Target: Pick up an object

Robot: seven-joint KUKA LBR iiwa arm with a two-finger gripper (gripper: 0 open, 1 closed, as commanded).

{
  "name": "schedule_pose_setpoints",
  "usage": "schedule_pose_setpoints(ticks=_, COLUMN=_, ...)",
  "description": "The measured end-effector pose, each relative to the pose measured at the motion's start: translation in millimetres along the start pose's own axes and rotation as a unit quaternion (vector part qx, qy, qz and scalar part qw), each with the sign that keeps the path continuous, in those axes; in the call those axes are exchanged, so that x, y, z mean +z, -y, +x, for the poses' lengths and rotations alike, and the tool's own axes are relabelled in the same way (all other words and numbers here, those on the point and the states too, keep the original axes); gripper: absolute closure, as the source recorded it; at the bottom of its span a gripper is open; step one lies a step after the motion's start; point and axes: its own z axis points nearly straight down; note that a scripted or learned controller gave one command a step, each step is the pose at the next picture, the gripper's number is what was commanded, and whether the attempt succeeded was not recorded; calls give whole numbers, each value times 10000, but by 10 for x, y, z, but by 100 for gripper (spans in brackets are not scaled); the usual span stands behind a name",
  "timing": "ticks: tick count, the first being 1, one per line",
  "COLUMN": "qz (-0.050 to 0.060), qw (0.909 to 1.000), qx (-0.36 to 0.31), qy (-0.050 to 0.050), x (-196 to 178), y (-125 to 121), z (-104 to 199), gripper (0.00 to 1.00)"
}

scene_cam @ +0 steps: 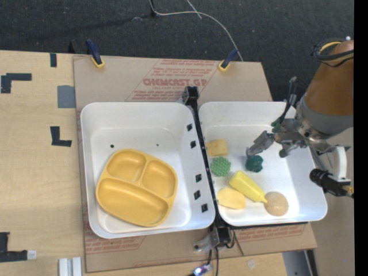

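Hovering gripper point(270, 146) in right bin point(305, 211), fingers spread wide, nothing held, dark green object point(254, 164) just below

The pale wood-grain counter point(34, 165) bears dark tape marks on its left part. A flat brown cardboard sheet point(172, 79) with red printing lies directly on it, held at the far edge by two blue-and-yellow clamps point(94, 53). Two shallow white plastic bins rest side by side on the cardboard, the left bin point(92, 119) touching the right bin point(310, 211) along a black divider strip point(198, 154).
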Motion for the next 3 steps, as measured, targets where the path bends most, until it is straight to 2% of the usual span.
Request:
schedule_pose_setpoints(ticks=1, qz=32, qw=10000, qx=6, qy=-4, x=641, y=21, z=47, gripper=0)
schedule_pose_setpoints(ticks=3, qz=10, qw=10000, qx=7, qy=4, x=1563, y=64, z=77, gripper=0)
